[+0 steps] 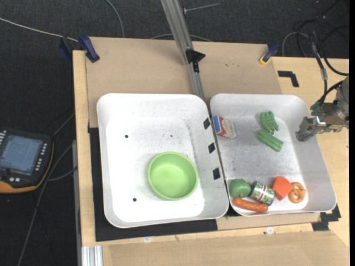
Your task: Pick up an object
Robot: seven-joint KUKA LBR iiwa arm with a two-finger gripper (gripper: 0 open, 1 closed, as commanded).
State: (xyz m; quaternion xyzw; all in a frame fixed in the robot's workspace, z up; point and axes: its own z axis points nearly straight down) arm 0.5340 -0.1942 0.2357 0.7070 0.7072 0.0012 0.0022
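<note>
My gripper [306,129] hangs over the right rim of the right bin [249,105], with nothing visibly in it. In that bin lie a small red and white carton [224,127] at the upper left and two green toy pieces [269,131] just left of the gripper. Along the bin's front edge sit a green rounded toy [239,188], a small can [262,193], an orange-red block [282,187], a pretzel [297,192] and a red sausage-like toy [250,205]. A green bowl [172,175] stands in the left bin [127,115].
A metal rail [180,26] slants down from the top to the gap between the bins. Blue and yellow clamps [87,47] hold the back of the board. A teach pendant [22,159] lies off the bench at the left. Cables run at the upper right.
</note>
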